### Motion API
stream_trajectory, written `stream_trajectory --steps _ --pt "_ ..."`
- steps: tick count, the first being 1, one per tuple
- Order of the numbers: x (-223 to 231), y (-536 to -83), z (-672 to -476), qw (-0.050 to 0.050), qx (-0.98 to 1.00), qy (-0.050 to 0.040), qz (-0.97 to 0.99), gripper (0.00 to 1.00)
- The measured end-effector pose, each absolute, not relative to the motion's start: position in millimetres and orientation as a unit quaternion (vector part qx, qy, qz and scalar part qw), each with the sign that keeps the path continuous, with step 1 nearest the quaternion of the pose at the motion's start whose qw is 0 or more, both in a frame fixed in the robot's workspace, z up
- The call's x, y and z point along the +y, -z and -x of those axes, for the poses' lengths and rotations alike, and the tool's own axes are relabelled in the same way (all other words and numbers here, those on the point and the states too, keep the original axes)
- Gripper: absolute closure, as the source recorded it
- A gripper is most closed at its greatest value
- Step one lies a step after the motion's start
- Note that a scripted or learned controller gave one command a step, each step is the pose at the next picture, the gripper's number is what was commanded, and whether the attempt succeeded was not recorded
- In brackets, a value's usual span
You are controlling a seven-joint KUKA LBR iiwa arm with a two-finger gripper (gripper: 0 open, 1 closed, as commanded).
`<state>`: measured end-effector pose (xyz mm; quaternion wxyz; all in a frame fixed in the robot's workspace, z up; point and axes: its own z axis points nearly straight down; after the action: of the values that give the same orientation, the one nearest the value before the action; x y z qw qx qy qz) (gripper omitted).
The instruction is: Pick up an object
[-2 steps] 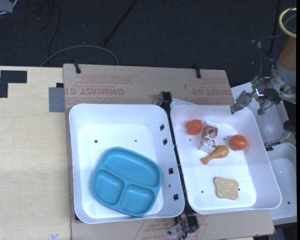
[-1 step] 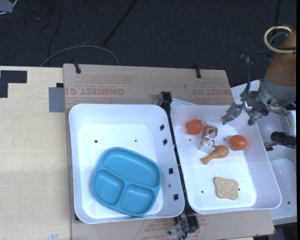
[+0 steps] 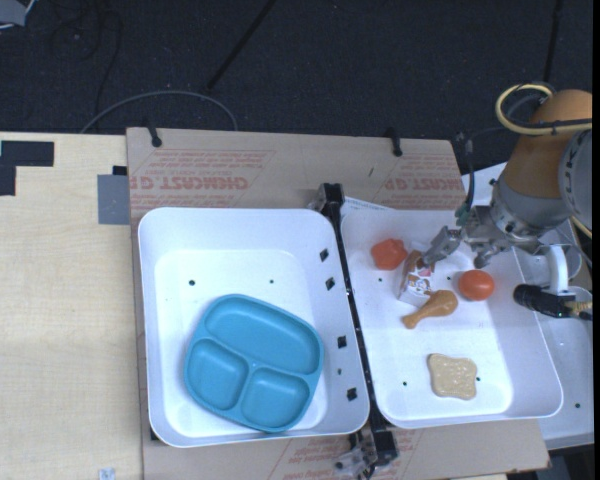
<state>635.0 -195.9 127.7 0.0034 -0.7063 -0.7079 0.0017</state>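
Observation:
In the right bin (image 3: 525, 368), my gripper (image 3: 463, 249) hangs near the far right part, open, with nothing between its fingers. One fingertip (image 3: 441, 241) points toward a small white and red packet (image 3: 415, 280). A red tomato (image 3: 475, 285) lies just in front of the other fingertip, apart from it. An orange-red round piece (image 3: 387, 254) sits left of the packet. A tan drumstick (image 3: 432, 307) lies below the packet. A beige slice of toast (image 3: 452, 376) rests near the bin's front.
The left bin (image 3: 170, 238) holds a blue divided plate (image 3: 252, 361) in its front half. A black divider (image 3: 342, 298) runs between the two bins. Cardboard lies under both bins, and the pale bench extends to the left.

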Motion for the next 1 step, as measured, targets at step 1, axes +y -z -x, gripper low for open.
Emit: stream_trajectory --steps 1 --pt "-196.7 -111.9 -640.9 -0.006 -0.709 0.004 0.706 0.0"
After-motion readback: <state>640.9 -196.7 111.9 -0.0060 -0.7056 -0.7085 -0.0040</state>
